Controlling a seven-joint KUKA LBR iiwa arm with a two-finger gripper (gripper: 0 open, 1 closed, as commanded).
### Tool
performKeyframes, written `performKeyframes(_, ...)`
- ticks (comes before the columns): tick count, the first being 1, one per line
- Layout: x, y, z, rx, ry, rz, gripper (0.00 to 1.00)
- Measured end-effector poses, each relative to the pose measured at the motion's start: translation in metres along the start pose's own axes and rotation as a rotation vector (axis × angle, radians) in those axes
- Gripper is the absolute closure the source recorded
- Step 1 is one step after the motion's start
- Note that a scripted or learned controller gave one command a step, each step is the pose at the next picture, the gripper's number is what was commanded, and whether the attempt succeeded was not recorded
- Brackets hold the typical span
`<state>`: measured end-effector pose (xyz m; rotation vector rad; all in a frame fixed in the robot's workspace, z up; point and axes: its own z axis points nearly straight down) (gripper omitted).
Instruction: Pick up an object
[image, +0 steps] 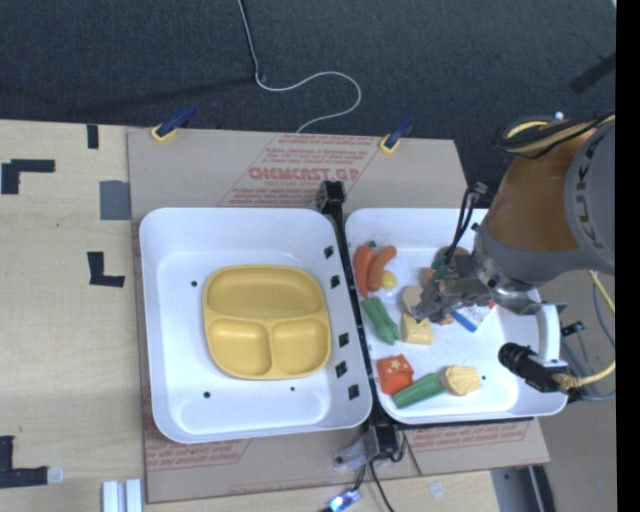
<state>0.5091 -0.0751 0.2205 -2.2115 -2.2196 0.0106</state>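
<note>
I have the gripper (432, 305) low in the right bin (500, 395), just right of the green pepper (379, 318) and over the yellow cheese wedge (418, 331). I cannot tell how the jaws stand. The food lies crowded there, so I judge a closing could pinch two pieces or nudge the wedge aside.

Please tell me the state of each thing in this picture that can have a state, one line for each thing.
Gripper: low in the right bin, over the food toys.
Yellow divided plate: flat in the left bin, upright.
Left bin: holds the plate.
Right bin: holds the food toys.
Toy corn cob: lying on its side.
Toy carrot: lying by the divider.
Red toy pepper: resting beside the corn.
</note>
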Motion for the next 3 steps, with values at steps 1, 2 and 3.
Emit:
performKeyframes(1,-0.004,0.008,-0.009,-0.003,0.0,0.002,1.0)
performKeyframes(2,0.0,0.01,0.003,0.0,-0.001,0.003,1.0)
performKeyframes(3,-0.014,0.0,-0.006,-0.002,-0.001,0.004,1.0)
